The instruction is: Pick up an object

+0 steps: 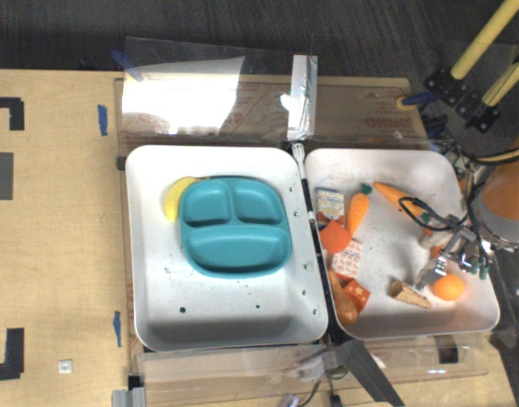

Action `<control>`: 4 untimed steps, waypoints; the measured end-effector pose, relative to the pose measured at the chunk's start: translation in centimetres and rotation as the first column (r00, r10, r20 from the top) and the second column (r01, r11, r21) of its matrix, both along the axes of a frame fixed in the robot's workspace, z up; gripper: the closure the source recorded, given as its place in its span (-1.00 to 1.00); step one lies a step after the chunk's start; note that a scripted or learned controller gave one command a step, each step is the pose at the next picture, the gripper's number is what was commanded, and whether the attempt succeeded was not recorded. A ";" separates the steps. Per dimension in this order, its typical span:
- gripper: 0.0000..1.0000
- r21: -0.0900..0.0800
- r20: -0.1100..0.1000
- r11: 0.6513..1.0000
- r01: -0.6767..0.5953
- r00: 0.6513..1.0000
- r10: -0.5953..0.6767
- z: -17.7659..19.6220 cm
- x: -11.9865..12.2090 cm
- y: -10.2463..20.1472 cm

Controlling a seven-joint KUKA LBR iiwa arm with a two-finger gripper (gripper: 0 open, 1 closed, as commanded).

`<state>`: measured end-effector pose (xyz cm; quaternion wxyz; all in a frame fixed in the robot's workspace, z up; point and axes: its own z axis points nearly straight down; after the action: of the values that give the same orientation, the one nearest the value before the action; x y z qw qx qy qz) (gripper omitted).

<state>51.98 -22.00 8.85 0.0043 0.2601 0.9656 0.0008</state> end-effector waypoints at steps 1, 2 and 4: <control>-1.00 -0.002 0.001 0.999 -0.053 0.999 0.053 0.0 2.8 -0.3; -1.00 -0.004 0.001 0.981 -0.192 0.981 0.192 -0.1 7.5 -0.3; -1.00 -0.011 0.013 0.981 -0.192 0.981 0.192 1.3 7.8 -0.4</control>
<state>59.81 -22.38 10.17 0.0124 0.1657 0.9861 -0.0018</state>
